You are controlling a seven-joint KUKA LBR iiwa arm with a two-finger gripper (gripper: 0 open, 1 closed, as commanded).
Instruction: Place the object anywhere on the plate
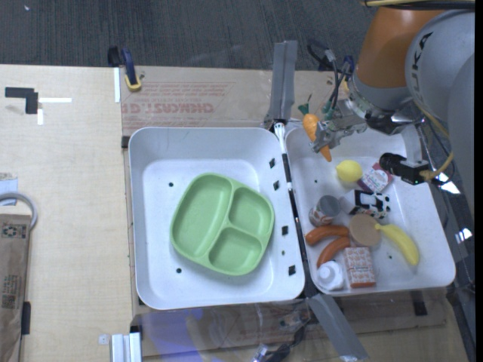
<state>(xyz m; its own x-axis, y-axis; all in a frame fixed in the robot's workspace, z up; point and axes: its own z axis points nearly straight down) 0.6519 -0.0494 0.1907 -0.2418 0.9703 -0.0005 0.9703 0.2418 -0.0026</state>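
Claw (326, 136) clamped on an orange carrot (312, 127), raised over the far left corner of the right bin (430, 274). Green plate (222, 224) lying in the left bin (151, 202), well apart from the carrot.

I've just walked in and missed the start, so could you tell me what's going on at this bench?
A robot arm reaches in over the right bin, which holds toy food: a lemon, a banana, sausages and small packets. Its gripper sits at the bin's far corner with an orange carrot between its fingers. The green plate lies in the left bin with nothing on it yet.
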